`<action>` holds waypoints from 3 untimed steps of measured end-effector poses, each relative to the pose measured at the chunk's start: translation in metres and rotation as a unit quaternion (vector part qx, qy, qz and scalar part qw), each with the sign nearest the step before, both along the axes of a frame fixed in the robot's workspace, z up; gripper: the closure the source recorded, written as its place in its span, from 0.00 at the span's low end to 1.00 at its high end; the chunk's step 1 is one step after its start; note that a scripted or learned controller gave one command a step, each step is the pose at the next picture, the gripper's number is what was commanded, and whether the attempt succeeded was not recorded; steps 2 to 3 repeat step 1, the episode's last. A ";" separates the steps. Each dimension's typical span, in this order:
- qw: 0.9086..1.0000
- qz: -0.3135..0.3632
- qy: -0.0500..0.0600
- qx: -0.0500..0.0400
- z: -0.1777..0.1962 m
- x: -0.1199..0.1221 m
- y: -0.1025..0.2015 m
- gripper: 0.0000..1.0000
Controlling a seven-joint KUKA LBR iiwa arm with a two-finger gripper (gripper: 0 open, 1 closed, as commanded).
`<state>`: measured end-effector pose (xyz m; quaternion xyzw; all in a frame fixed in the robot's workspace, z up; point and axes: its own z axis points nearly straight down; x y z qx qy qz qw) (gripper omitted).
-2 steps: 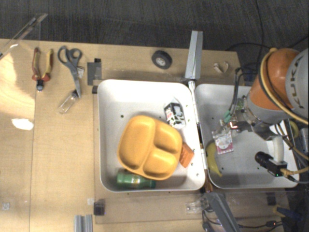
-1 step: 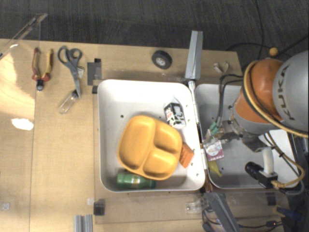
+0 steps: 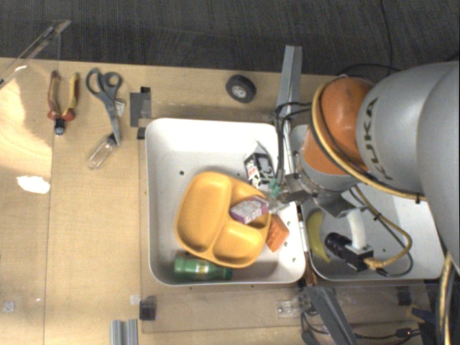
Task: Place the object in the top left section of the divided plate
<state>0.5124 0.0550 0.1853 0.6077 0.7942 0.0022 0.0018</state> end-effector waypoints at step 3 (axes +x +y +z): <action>1.000 0.000 0.000 0.000 0.000 0.000 0.000 0.00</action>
